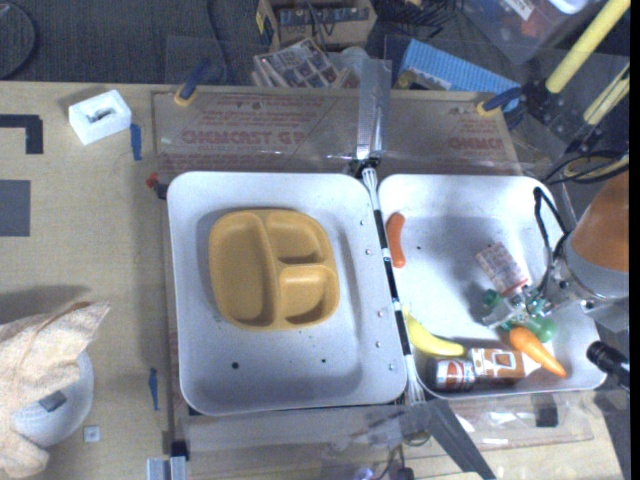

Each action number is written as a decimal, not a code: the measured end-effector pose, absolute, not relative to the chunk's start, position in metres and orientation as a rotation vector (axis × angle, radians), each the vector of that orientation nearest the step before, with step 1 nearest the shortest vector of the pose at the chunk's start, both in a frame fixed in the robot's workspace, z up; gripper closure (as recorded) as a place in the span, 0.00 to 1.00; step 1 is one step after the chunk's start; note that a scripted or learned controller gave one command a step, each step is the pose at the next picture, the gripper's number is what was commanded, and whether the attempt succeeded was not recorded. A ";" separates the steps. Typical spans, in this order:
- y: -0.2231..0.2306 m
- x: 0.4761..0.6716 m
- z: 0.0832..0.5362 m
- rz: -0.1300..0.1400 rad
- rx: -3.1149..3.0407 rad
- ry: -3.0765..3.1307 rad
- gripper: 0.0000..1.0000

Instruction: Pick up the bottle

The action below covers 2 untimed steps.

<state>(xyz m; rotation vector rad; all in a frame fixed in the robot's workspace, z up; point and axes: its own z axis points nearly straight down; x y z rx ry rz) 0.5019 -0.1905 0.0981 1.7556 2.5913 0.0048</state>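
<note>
The gripper [522,303] sits low in the right bin [450,203], near its right wall, with the arm's orange band [605,230] just above it. Can't tell how the gripper is set, it's a dark tangle down there. Right under it there's a small clear bottle with a green cap [512,308], lying on its side, and whether it's actually pinched is anybody's guess. A carrot [537,351] lies just beside that, then a brown sauce bottle [482,368] along the front wall, a banana [432,339], and a hot dog [396,239] further back. The left bin [200,368] holds a yellow divided tray [272,268].
</note>
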 end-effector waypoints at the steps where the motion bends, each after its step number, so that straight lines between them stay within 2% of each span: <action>1: -0.167 0.531 0.233 0.000 1.917 2.485 1.00; 2: -0.193 0.566 0.306 0.000 2.171 2.263 1.00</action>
